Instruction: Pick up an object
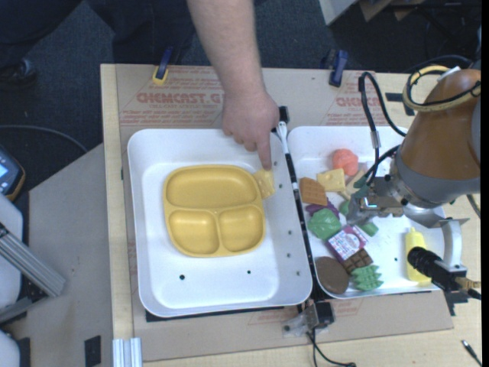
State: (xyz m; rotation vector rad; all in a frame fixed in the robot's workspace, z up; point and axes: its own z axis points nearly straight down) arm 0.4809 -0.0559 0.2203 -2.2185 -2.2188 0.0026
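My gripper (362, 206) hangs low over the middle of the right bin (386, 140), below the grey wrist and its orange band. Toy food lies around it. A green leafy piece (323, 222) and a purple-and-white packet (345, 241) sit just to its left. A brown bread slice (313, 191), a yellow wedge (331, 179) and an orange ball (344, 160) lie farther back. Near the front edge are a chocolate bar (357, 260), a brown disc (331, 274) and a green piece (368, 278). Nothing shows held.
A person's arm reaches in from the top, and the hand (250, 125) sits over the left bin's (153, 220) back right corner with a small yellow piece (264, 183) at its fingertips. A yellow divided plate (214, 209) lies in that bin. A yellow item (415, 242) lies at the right bin's right side.
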